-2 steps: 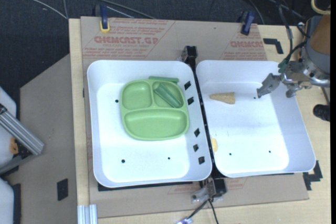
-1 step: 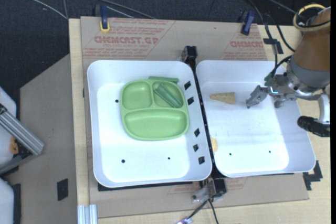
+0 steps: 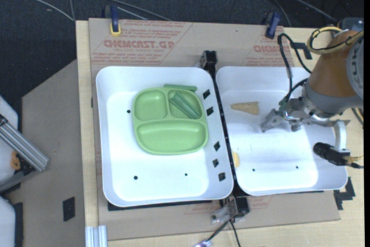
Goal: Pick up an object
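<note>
A tan wedge-shaped piece (image 3: 245,107) lies flat in the right bin (image 3: 272,173), near its back left. My gripper (image 3: 282,122) hovers in the same bin, just to the right of the wedge and a little nearer the front, apart from it. Its fingers (image 3: 269,122) are spread open with nothing between them. In the left bin (image 3: 156,182) sits a green divided plate (image 3: 170,136), and a darker green piece (image 3: 185,104) rests in its back right compartment.
The black-clipped wall (image 3: 215,124) where the two bins meet runs down the middle, with a small yellow bit (image 3: 235,160) beside it. Cables (image 3: 292,49) loop over the bench behind the right bin. The arm's orange band (image 3: 335,66) overhangs that bin's right side.
</note>
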### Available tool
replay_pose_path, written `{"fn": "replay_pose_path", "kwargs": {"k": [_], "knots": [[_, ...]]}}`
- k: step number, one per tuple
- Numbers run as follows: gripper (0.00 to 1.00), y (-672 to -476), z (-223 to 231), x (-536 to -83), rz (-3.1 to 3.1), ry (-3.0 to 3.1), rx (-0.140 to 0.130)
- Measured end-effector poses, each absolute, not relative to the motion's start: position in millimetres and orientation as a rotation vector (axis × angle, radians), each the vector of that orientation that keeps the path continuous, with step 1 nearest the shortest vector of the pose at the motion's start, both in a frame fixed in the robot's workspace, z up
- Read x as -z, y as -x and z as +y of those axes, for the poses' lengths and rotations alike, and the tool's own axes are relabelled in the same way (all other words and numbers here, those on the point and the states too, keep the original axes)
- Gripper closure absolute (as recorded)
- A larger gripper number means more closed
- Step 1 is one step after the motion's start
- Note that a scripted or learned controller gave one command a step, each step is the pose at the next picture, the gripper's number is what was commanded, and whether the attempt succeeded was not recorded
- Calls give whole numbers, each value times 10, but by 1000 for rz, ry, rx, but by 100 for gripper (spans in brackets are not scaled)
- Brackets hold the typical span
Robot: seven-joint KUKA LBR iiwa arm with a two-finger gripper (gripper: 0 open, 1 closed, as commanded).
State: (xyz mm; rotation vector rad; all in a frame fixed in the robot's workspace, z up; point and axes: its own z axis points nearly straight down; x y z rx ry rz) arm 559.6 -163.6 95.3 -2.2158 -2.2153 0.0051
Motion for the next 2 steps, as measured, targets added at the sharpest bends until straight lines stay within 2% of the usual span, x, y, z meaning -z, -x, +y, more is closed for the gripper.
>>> {"fn": "replay_pose_path", "kwargs": {"k": [1,2], "knots": [[0,-5595,-1629,-844,-2219,2218,-2],[100,-5605,-1630,-962,-2220,2220,1]]}}
